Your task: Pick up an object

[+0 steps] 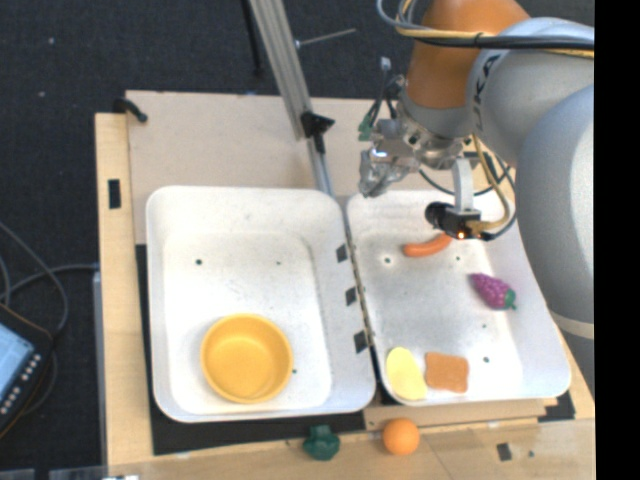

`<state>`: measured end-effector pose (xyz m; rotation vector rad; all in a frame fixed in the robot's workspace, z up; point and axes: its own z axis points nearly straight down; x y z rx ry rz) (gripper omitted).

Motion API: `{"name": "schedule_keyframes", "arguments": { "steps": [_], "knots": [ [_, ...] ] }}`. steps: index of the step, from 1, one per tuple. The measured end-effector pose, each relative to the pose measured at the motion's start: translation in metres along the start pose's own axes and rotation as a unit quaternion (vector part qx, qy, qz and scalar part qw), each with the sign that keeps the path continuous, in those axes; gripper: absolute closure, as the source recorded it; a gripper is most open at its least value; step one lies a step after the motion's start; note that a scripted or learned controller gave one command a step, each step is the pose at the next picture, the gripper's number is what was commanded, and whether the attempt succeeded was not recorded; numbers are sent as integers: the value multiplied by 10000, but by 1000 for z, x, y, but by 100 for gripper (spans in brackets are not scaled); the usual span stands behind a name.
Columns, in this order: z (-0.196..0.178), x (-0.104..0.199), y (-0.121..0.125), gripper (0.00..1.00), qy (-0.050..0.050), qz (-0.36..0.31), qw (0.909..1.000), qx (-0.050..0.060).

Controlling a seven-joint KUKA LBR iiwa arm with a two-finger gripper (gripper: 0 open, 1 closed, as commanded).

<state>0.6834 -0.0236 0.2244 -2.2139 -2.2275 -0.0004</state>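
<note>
A pale tan bench (210, 138) is seen from above at a slant, set on a dark speckled floor (120, 28). A lighter board is laid across the bench's far part. A slanted aluminium rail (285, 63) is mounted at the far side, with a black clamp low on it. Dark cables (30, 268) are trailed over the floor at the left, near a device with a bluish screen (15, 368). Even, soft light is cast throughout.
</note>
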Motion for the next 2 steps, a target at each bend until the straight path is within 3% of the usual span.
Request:
{"name": "schedule_keyframes", "arguments": {
  "steps": [1,2],
  "knots": [
    [-16,51,2,100,-3,20,10000,-9],
    [-6,105,0,100,0,-2,10000,4]
  ]
}}
